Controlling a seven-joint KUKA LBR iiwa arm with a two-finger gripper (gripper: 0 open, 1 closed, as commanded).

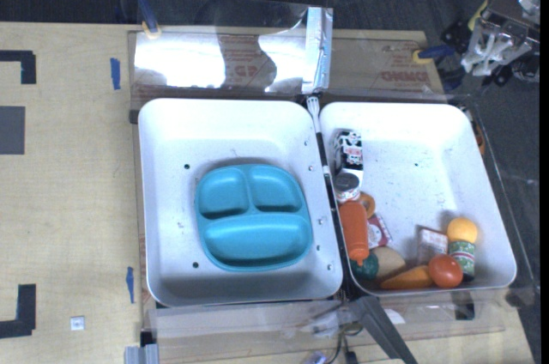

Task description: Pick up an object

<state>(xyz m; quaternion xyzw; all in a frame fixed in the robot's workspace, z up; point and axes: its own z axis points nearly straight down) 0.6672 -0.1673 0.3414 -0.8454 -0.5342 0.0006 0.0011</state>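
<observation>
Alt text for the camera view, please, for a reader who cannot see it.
Two white bins sit side by side on a bench: the left bin holds a blue divided tray, and the right bin holds small toy foods clustered along its left and near edges, including a hot dog and a tomato. The gripper is at upper right, beyond the bins.

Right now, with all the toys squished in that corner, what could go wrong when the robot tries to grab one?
1. The small toys are crowded in the near corner of the right white bin. Reaching for the round red tomato toy could bump the yellow-topped little bottle touching it.
2. The long orange-red sausage toy lies against the bin's left wall, leaving little room for fingers.
3. The gripper sits far off at the upper right, so a small aiming error might miss.
</observation>
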